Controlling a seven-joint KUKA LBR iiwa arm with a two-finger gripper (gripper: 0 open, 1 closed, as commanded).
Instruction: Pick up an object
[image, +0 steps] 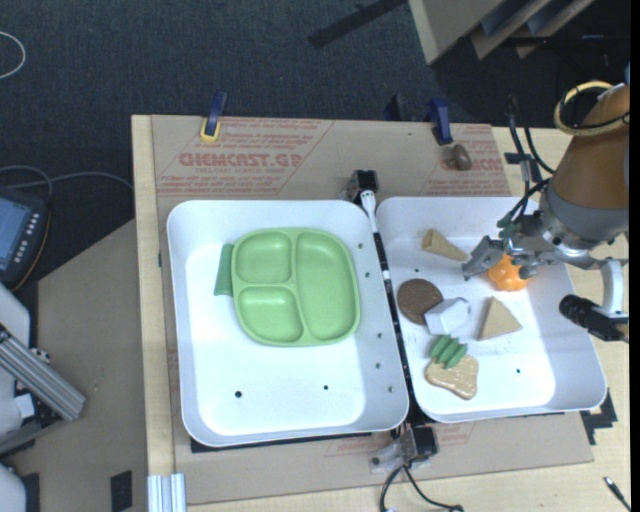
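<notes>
My gripper (506, 256) hangs over the upper right part of the right bin (545, 375). A small orange object (508, 277) lies right under it, partly covered by the gripper's body. Whether the two touch is unclear. Other loose pieces lie in the same bin: a tan wedge (440, 243) to the gripper's left, a brown disc (419, 295), a white block (447, 316), a tan triangle (499, 320), a green piece (448, 350) and a tan toast-like piece (454, 376).
The left bin (195, 330) holds a green divided plate (296, 285) with a green flat piece (222, 270) poking out at its left side. A black divider (384, 290) separates the bins. The arm's orange band (592, 160) and cables rise at the right.
</notes>
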